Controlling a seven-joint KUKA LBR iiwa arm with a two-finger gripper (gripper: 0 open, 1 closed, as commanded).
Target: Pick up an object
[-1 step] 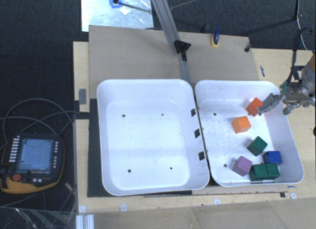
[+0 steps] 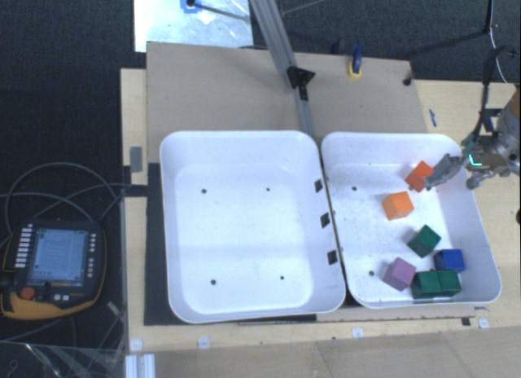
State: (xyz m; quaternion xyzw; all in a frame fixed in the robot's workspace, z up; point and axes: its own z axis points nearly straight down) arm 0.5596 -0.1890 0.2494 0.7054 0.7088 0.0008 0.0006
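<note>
**Gripper beside the red-orange block in the right bin**

While the worktop (image 2: pixel 134 205) carries two white bins side by side, the left bin (image 2: pixel 244 148) lies beside the right bin (image 2: pixel 480 238), which holds six blocks; the gripper (image 2: pixel 444 171) reaches in from the right, touching or just beside the red-orange block (image 2: pixel 418 176); whether its fingers are open or closed, I cannot tell; an orange block (image 2: pixel 397 204) lies near, and green, blue and purple blocks cluster at the front.

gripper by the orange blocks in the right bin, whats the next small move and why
Probably a short reach further into the right bin and down over the upper orange block. The gripper sits at that block's right side, touching or nearly so, and nothing is seen held. The other orange block lies apart, lower left, so the nearer one looks the easier target.
</note>
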